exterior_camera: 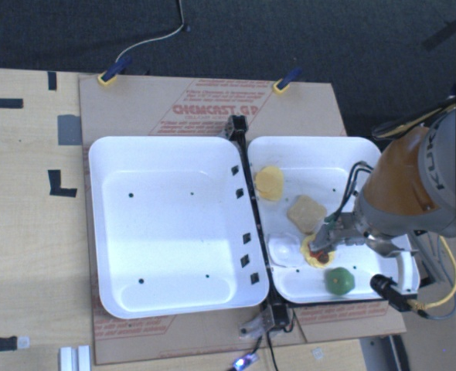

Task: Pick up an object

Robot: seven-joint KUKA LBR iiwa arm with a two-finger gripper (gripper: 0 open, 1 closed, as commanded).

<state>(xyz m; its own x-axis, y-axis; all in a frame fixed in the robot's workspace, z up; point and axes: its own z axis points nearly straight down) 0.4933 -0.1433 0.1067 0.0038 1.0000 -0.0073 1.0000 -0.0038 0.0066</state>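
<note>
Right bin (pixel 290 149) — gripper (pixel 318 247) touching yellow object (pixel 316 258).

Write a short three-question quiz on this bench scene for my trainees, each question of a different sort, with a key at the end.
1. True or false: the green ball lies in the left bin.
2. Multiple choice: the claw is low over which item? A) the round yellow piece near the divider B) the yellow and red object in the right bin C) the green ball
3. Fill in: the tan block lies between the round yellow piece and the ____ ball.

Key: 1 false; 2 B; 3 green.
</note>
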